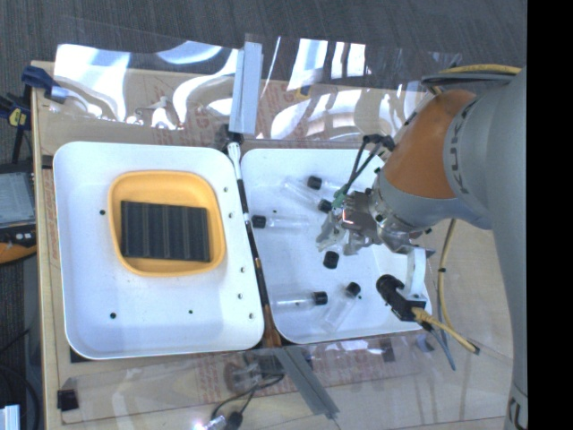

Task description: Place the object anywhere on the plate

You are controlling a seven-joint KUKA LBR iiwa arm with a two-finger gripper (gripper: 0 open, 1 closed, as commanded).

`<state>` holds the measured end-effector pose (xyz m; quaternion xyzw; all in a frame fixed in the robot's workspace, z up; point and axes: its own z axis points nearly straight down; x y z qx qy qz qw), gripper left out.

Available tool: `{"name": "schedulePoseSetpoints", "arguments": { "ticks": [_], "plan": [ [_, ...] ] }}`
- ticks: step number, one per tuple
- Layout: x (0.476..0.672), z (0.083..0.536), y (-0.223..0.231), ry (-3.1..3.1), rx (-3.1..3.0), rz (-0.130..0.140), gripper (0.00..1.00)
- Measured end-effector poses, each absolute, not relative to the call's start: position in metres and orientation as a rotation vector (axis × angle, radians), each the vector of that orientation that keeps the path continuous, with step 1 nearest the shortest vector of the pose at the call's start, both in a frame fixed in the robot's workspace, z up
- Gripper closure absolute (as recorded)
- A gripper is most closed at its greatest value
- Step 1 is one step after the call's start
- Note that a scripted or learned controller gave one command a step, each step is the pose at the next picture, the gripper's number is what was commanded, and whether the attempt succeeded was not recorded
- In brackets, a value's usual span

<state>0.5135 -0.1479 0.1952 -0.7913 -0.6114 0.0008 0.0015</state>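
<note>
Reaching in from the right, the grey arm (466, 150) with its orange band bends down over the right bin (286, 262). Its gripper (345, 229) hangs low over the middle of that bin's floor. From this slanted view it cannot be told whether the gripper is open or closed, or whether it has hold of anything.

The things to be moved are small clear vials with black caps, and all of them lie scattered in the right bin. The upper vial (295, 188) lies toward the top of the bin, with its cap pointing at the gripper. The left vial (273, 223) rests close to the bin's left wall, cap end nearest that wall. The lower vial (300, 302) lies flat near the bottom edge, with its cap at the right end. Just beside it is the tilted vial (342, 305), set at an angle with its cap uppermost in the view. One black cap (330, 260) sits just below the gripper, and a second black cap (324, 205) sits just at its upper left. Whether either belongs to a vial is too unclear to say.

The left bin (81, 267) holds the yellow plate (166, 184), a rounded rectangle with a dark ribbed insert (166, 231) at its centre. The plate is well apart from every vial and from the gripper.
</note>
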Motion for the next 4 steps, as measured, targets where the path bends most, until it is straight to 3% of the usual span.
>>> {"name": "schedulePoseSetpoints", "arguments": {
  "ticks": [1, 2, 3, 4],
  "plan": [
    [0.515, 0.189, -0.129, -1.999, -2.417, 0.002, 1.0],
    [0.558, 0.196, -0.102, -2.097, -2.335, 0.002, 1.0],
    [0.617, 0.209, -0.068, -2.38, -2.051, 0.0, 1.0],
    [0.604, 0.191, -0.047, -2.652, -1.675, 0.004, 1.0]
  ]
}}
